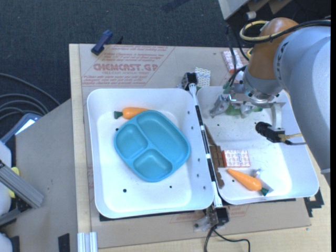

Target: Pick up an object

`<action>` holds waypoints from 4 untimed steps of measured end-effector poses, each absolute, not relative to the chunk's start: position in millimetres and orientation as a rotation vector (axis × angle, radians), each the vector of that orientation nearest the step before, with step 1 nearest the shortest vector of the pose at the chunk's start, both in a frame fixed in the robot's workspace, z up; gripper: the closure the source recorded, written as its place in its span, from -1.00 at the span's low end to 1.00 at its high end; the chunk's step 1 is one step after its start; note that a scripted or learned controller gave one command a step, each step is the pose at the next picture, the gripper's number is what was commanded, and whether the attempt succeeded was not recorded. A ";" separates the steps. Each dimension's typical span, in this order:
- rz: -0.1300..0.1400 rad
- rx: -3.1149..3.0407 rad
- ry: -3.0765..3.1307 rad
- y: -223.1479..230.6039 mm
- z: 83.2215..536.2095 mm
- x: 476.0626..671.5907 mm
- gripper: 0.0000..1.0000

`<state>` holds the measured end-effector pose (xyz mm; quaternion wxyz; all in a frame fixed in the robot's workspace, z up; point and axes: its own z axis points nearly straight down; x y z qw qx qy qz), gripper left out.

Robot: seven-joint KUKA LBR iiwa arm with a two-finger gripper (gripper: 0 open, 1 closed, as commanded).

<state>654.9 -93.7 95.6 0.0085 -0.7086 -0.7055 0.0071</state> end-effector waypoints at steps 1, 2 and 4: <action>0.037 -2.209 -2.191 -110.2 78.5 658.1 -1.00; 0.030 -2.211 -2.198 -123.1 79.7 659.8 -1.00; 0.026 -2.215 -2.205 -132.2 81.9 661.4 -1.00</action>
